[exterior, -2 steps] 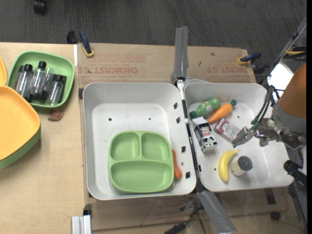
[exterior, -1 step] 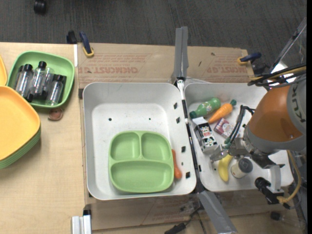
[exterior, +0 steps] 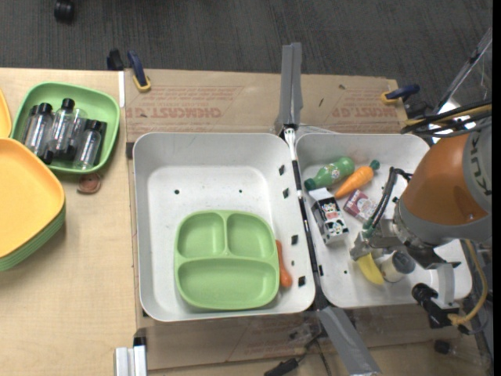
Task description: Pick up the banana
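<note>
Nearest the camera, at the lower edge, grey bracket pieces [exterior: 344, 349] sit at the bench front below the seam between the two bins. Just above, left bin [exterior: 149, 210] holds a green divided plate [exterior: 227, 258] lying flat toward its front; an orange carrot [exterior: 282, 265] lies along the plate's right rim, against the bin's right wall. In the right bin [exterior: 333, 288], the banana [exterior: 368, 268] lies near the front, its yellow end showing just under the arm's wrist. The jaws [exterior: 374, 247] hang directly over the banana, touching or very near it; whether they are spread or pinched cannot be told, the wrist hardware covers them. Orange band of the arm [exterior: 446, 182] bulks over the bin's right side. Further back in the right bin: a small white printed carton [exterior: 330, 218], a red-and-white packet [exterior: 359, 204], a second carrot [exterior: 352, 180] tilted, and a green bottle [exterior: 329, 171] beside it. Left on the bench, stacked yellow plates [exterior: 27, 202]; behind them a green tray [exterior: 66, 128] carrying small dark-capped bottles [exterior: 59, 130]. Farthest back, brown cardboard [exterior: 203, 104] under the bins, clamps [exterior: 139, 72] at its rear edge, then dark carpet [exterior: 235, 14].
</note>
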Available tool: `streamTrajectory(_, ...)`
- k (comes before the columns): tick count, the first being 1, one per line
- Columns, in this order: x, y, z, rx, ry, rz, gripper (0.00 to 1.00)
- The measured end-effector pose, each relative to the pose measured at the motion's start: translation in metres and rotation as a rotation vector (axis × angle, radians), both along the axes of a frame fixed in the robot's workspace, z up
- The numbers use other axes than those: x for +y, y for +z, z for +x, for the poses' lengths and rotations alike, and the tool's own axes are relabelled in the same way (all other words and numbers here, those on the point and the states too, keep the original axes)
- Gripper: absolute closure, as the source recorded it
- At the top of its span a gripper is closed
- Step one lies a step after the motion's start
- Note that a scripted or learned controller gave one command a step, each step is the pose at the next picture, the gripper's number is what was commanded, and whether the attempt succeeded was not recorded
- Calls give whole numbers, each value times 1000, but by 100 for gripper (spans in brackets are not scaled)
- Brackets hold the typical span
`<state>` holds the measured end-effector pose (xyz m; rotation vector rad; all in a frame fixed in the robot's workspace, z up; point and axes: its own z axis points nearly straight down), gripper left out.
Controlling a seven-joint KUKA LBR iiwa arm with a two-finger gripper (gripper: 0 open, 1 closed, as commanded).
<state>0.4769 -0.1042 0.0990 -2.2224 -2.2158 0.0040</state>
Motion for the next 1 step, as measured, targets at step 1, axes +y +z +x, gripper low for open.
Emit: streamTrajectory(1, 30, 142, 13, -3, 38, -2, 100)
